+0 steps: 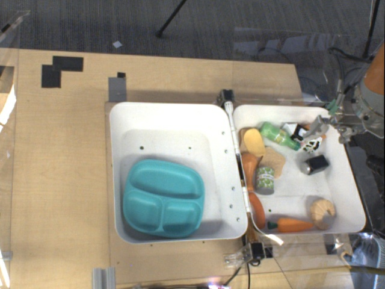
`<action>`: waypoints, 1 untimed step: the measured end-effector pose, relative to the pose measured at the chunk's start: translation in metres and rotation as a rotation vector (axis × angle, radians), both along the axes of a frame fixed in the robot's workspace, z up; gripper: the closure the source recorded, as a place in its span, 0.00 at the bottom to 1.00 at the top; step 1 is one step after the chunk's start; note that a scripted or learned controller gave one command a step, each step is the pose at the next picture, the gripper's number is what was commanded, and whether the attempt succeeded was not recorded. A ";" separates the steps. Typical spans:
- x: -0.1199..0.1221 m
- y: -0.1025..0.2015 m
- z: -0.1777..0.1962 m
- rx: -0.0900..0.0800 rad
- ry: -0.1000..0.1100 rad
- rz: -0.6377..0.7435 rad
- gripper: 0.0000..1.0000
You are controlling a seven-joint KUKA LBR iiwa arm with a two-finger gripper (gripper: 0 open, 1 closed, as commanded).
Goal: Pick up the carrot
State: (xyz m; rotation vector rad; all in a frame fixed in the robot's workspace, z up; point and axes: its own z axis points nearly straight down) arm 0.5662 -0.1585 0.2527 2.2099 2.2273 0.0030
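The carrot (295, 225), orange with a dark green stub at its left end, lies flat along the near wall of the right bin (356, 188). The gripper (320, 125) hangs over the far right corner of that bin, above a small black-and-white object (311, 144). It is well away from the carrot, which lies toward the near side of the bin. Nothing shows in the gripper's grasp.
In the right bin lie a green bottle (278, 133), a yellow piece (254, 141), a tan piece (274, 160), a small can (265, 180), a black block (316, 164), a bread-like roll (322, 211) and orange pieces (252, 188) along the left wall. A teal divided plate (162, 198) sits in the left bin (168, 119).
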 end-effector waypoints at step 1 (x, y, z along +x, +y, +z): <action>0.003 0.071 -0.105 0.006 0.011 -0.081 0.00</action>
